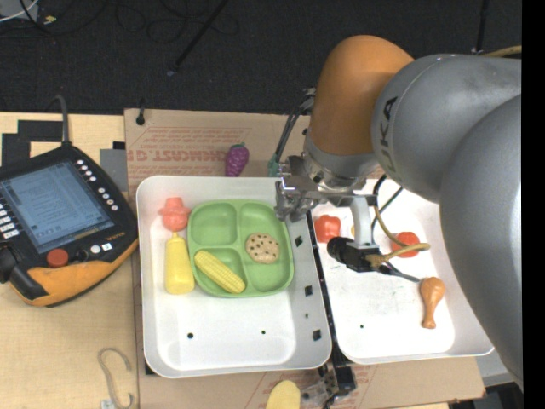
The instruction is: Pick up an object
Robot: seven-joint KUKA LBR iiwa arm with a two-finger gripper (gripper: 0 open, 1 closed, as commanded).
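My gripper (289,198) hangs low over the divider between the two white bins, by the upper right corner of the green divided plate (213,224). The plate lies in the left bin (221,339) and holds a cookie (262,247) and a corn cob (220,272). Beside the plate stand a yellow bottle (177,264) and a pink-red toy (174,214). The right bin (383,331) holds a red piece (328,226) just right of the gripper, another red-orange piece (407,241) and a chicken drumstick (432,299).
A purple grape toy (237,158) lies on the cardboard behind the left bin. A teach pendant (60,220) sits on the bench at left. A yellow item (283,394) lies below the bins, with a metal hook (115,373) at lower left.
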